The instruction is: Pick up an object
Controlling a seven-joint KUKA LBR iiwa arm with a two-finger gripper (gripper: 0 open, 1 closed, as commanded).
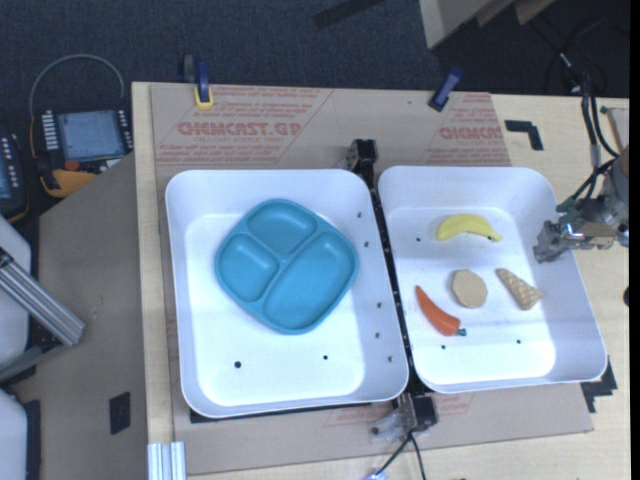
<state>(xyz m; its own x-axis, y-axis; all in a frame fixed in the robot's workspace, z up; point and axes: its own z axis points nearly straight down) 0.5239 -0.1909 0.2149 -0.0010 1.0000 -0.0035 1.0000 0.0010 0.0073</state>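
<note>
The right bin [560, 358] holds a yellow banana [467, 229] near its back, a round tan cookie [469, 289] in the middle, a tan cone-shaped piece [518, 288] to the cookie's right and a red-orange carrot [438, 311] at the lower left. My gripper [556, 239] hangs at the right rim of this bin, right of the banana and above the cone piece, apart from both. Nothing shows between its tips.
The left bin [200, 358] holds a blue divided plate [287, 265]. A black clamp [363, 154] sits between the bins at the back and another [418, 412] at the front. Cardboard [300, 118] lies under both bins.
</note>
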